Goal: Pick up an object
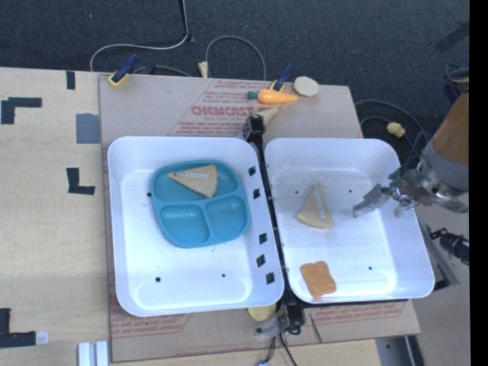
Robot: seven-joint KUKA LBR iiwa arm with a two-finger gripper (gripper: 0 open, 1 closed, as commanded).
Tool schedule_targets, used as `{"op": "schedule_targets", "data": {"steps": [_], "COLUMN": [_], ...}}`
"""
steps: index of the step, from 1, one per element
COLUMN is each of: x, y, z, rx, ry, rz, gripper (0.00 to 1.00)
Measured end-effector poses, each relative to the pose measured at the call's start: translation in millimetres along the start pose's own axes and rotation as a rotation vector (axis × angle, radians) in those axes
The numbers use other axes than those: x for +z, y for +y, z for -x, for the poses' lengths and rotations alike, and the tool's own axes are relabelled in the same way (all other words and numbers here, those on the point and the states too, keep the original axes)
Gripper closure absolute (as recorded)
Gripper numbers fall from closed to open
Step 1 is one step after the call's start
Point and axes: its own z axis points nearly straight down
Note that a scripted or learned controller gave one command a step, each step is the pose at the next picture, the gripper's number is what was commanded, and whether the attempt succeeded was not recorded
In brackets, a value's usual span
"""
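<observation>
In the right bin [381, 155] a pale wedge-shaped food piece [316, 208] lies near the middle, and a small orange-brown piece [318, 278] sits near the front wall. The left bin [126, 227] holds a blue divided plate [204, 218] with a tan wedge slice [197, 180] in its rear compartment. My gripper [386, 203] hangs over the right side of the right bin, to the right of the pale wedge and apart from it. It is open, with nothing between its fingers [369, 203].
Behind the bins, a toy carrot [276, 96] and a beige round piece [306, 87] lie on the cardboard. A black divider [263, 204] runs between the bins. Cables lie at the back. A yellow clamp [120, 75] grips the cardboard's back left corner.
</observation>
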Motion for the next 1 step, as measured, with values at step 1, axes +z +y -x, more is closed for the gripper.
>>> {"op": "schedule_targets", "data": {"steps": [1], "x": [119.1], "y": [46.7], "z": [-60.5], "rx": [-0.004], "ry": [-0.001], "rz": [0.007], "gripper": [0.0]}}
